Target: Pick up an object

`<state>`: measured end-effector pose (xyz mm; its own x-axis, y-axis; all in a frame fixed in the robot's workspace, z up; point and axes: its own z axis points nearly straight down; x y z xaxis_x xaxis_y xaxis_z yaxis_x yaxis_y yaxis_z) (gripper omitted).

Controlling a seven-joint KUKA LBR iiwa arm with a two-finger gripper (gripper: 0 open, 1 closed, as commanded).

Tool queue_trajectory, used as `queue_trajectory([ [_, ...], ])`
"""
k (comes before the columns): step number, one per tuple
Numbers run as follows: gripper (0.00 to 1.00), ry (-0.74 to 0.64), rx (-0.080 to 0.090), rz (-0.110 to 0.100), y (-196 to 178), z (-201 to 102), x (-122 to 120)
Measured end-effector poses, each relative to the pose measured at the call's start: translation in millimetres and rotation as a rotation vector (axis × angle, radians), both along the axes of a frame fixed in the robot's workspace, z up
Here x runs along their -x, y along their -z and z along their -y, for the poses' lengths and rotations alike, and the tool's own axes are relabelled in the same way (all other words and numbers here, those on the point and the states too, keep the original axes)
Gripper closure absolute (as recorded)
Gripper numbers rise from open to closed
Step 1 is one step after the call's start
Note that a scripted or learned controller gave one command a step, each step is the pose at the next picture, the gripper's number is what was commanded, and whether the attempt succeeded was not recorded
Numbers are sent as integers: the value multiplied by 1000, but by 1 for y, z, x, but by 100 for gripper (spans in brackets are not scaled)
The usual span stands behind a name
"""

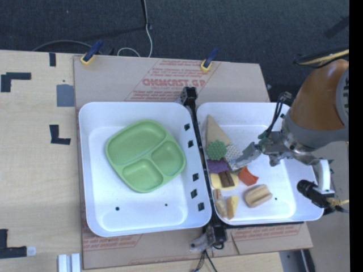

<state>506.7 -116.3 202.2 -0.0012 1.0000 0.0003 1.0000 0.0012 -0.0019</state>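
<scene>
Two shallow white bins sit side by side on the worktop [34, 152]. The left bin [91, 169] holds one thing: a green divided plate [146, 156] with three compartments, lying flat near its middle.

The right bin [283, 208] holds the small things, all crowded toward its left half. I count one tan wedge [215, 131] at the upper left, one green bumpy ball [216, 149] just below it, one pale netted piece [232, 151] beside the ball, one purple piece [216, 165] under that, one yellow slab [218, 180] with a brown block [227, 178] on it, one red piece [248, 177], one bread roll [257, 195] at the lower middle, and a pale yellow piece [227, 205] at the bottom left.

My arm [317, 109] comes in from the right of the frame, and my gripper [243, 157] reaches down into the right bin, its tip lying among the cluster, just beside the netted piece and above the red piece. It looks close to or touching those pieces, but I cannot tell how far apart it stands, or whether anything is caught in it.
</scene>
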Motion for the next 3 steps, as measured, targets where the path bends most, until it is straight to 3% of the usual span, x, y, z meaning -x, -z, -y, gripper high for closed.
queue_trajectory([
  [1,0,5,-4,7,120,24,-15],
  [2,100,-1,-4,19,99,22,-20],
  [3,100,-7,-1,8,13,-41,-41],
])
